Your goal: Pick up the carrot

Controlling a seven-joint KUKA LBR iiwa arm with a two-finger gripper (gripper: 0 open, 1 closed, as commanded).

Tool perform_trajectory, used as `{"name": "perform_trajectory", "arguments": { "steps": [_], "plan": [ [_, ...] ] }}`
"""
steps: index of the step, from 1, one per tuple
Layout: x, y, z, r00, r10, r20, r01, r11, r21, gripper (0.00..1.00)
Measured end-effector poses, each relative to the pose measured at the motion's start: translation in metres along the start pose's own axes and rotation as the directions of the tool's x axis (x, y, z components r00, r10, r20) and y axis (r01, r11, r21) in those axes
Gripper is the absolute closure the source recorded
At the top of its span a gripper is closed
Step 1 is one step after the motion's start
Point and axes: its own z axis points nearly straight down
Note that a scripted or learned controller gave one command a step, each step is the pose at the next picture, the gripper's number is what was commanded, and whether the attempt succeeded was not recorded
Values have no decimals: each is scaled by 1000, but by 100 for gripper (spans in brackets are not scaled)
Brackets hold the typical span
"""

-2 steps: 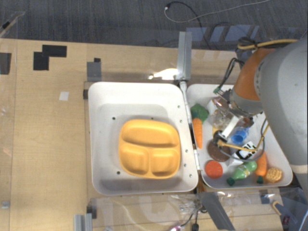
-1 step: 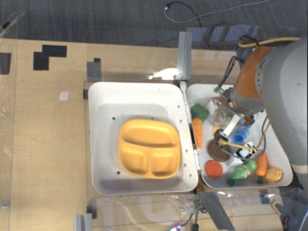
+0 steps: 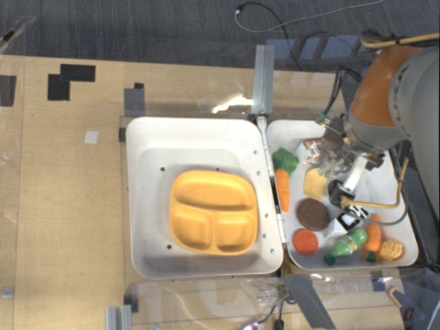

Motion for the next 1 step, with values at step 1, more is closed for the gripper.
{"name": "perform_trajectory", "arguments": {
  "steps": [1],
  "plan": [
    [18, 51, 89, 967, 253, 0, -253, 967, 0, 100]
  ]
}}
